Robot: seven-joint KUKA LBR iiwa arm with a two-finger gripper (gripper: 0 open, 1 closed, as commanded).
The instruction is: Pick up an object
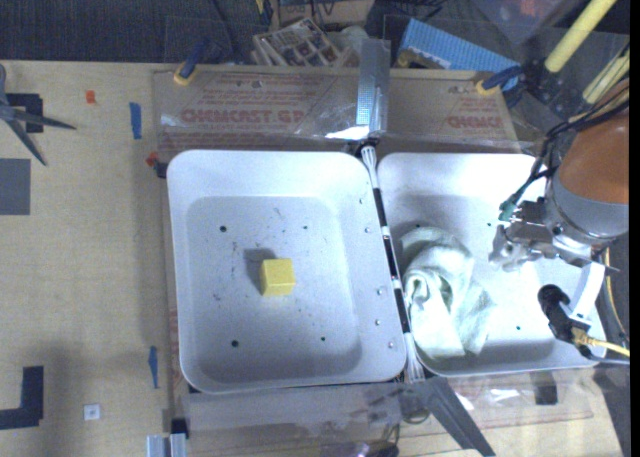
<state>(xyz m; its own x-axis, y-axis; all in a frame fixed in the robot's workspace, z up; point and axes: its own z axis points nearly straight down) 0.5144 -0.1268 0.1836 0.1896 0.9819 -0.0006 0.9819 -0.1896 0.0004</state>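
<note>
Yellow block (pixel 278 276) sits by itself near the middle of the left bin (pixel 200 195), flat on the white floor, with little dark specks scattered around it. Next door, the right bin (pixel 450 170) has a crumpled white cloth (pixel 440 290) with a bit of green on it, bunched up against the wall between the two bins. The arm (pixel 598 180) comes in from the right side, grey with its orange band showing, and it hangs over the right edge of the right bin. The gripper (pixel 515 245) is just beside the cloth, to its right, well apart from the yellow block. Nothing can be seen caught in the gripper, and the picture is too blurry there to tell how it is set. Both bins rest on a light wooden bench (pixel 80 245).
</note>
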